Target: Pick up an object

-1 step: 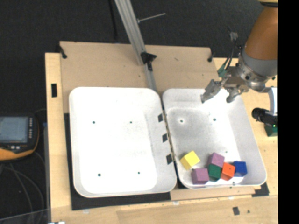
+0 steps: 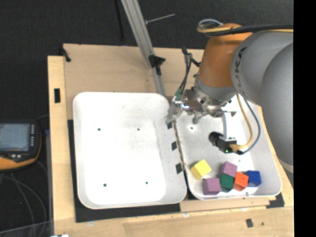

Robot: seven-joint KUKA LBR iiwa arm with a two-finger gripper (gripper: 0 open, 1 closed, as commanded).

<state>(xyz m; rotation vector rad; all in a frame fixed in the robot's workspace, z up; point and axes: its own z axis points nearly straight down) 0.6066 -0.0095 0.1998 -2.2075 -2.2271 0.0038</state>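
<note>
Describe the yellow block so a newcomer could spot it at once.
Look at the right-hand white bin, the one the arm reaches over. Along its near edge sits a cluster of small coloured cubes. The yellow block lies at the cluster's left end, slightly apart from the rest, and is the only yellow one.

A light wooden bench (image 2: pixel 106 75) stands on a dark floor (image 2: pixel 59 14). A small screen with an orange edge (image 2: pixel 17 141) sits on the left. A grey metal pole (image 2: pixel 140 31) leans over the bench.

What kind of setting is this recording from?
Likely a robotics lab bench: a wooden bench bearing two white bins, small coloured blocks for grasping, and a handheld controller beside it.
</note>
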